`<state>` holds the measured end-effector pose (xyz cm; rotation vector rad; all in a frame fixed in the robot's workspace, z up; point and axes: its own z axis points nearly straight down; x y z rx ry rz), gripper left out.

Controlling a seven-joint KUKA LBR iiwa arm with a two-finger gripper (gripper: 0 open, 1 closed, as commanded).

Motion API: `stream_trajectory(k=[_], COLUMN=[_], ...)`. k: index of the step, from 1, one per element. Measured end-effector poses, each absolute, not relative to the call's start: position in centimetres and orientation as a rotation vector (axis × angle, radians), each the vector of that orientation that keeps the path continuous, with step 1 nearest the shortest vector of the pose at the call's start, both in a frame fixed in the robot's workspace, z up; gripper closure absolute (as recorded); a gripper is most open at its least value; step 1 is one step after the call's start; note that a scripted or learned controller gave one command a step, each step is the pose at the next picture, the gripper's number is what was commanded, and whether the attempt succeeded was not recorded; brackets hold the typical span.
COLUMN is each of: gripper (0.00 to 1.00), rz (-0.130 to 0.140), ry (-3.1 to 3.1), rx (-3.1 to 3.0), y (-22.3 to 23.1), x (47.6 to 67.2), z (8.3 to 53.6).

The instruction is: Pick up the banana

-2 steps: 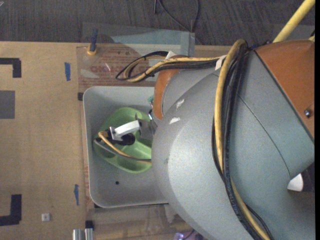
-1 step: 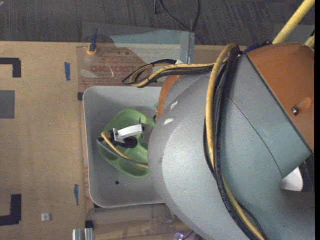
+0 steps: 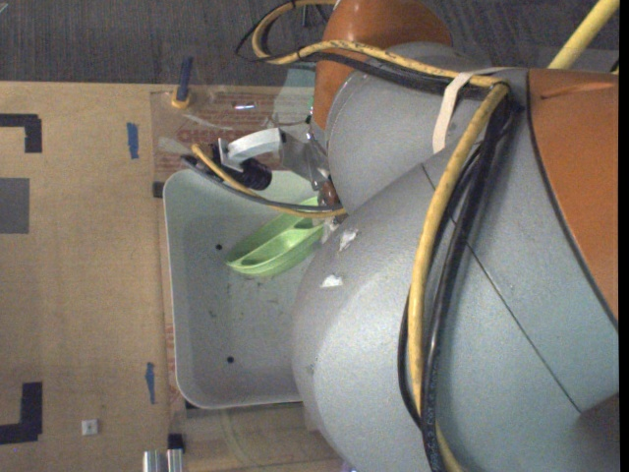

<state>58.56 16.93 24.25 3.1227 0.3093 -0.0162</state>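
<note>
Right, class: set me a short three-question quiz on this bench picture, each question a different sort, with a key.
1. True or false: the light green curved plastic dish lies inside the shallow white bin.
2. Which colour are the small tape strips on the tan bench top? A red, B blue, C white.
3. Fill in: the yellow cable runs down the big ____ robot arm.

Key: 1 true; 2 B; 3 grey.
</note>
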Motion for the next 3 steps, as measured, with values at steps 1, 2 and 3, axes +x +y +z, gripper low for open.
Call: stream_trajectory(k=[1,2,3], gripper=[1.00,1.00,1.00], rz=[-0.034,-0.022,-0.006], ry=[0.303,0.746,0.432], rx=[3.119,3.051,3.108], y=[16.8,11.8,15.7], x=[58.6,52.6,51.1], z=[24.6,18.9,32.8])
